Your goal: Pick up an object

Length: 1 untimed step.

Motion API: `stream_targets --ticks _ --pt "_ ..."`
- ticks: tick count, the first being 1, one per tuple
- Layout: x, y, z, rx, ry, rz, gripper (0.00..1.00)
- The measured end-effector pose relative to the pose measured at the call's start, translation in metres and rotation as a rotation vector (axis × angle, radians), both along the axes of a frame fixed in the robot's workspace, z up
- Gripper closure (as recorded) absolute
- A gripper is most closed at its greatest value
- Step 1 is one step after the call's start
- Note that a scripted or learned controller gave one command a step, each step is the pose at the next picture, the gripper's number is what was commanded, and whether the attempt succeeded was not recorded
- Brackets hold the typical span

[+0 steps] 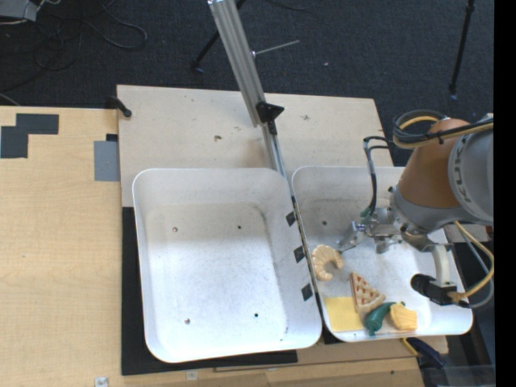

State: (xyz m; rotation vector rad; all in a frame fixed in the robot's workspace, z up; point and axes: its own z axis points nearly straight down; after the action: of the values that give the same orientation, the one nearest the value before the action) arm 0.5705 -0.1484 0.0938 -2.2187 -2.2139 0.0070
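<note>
The right bin (pixel 322 190) holds several small objects. A tan croissant-shaped piece (pixel 326 261) lies near the bin's left wall. A triangular waffle-patterned piece (pixel 365 291) lies nearer the front, beside a flat yellow square (pixel 341 313). A green lump (pixel 376 319) and a small yellow lump (pixel 404 318) sit at the front edge. My gripper (pixel 352 236) hangs low over the middle of this bin, just up and to the right of the croissant piece. Nothing is visibly held in it.
The left bin (pixel 161 185) stands alongside, split from the right one by a ridge with black clips (pixel 300 253). A slanted aluminium post (pixel 242 63) rises behind the bins. The arm's grey body and cables (pixel 439 180) cover the right bin's far right side.
</note>
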Motion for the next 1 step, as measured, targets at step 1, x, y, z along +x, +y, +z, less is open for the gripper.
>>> stream_targets --ticks 1 --pt "0.0007 -0.0019 0.0133 -0.001 -0.004 -0.006 1.0"
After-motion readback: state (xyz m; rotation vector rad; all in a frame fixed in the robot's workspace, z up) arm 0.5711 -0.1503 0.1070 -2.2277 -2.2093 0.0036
